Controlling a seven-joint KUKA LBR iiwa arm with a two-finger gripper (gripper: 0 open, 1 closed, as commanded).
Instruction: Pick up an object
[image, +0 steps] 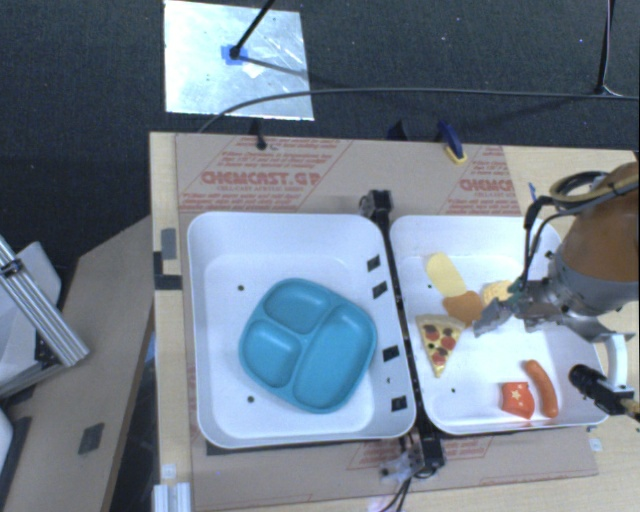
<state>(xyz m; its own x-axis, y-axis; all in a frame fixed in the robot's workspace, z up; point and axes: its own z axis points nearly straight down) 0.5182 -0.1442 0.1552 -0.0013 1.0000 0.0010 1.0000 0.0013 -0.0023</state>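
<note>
Hovering low over the right-hand shallow white plastic bin (480, 232), the grey two-finger gripper (492, 318) reaches in from three o'clock, orange band just behind the wrist. Whether its jaws are spread or pinched together cannot be told from this angle; nothing is seen between them.

Candidates are all in that right bin. Just off the gripper tip, at about ten o'clock from it, lies a flat orange-brown toy food piece (462, 305), with a pale yellow oval toy piece (443, 271) just above that at twelve o'clock. Below, at seven o'clock from the tip, sits a triangular toy pizza slice with red dots (438, 342). Down toward five o'clock rest a small red block-shaped toy (517, 399) and, just beside it, an orange-red toy sausage (543, 387).

Over in the left bin (215, 330), a teal three-compartment plastic plate (308, 344) sits alone.

This reads as the approach step, no pick made yet. The orange-brown piece looks the likeliest target. Next move calls for settling the tip squarely over one item, dropping to the bin floor, closing, then lifting — tricky, since these pieces lie flat and crowd each other.
</note>
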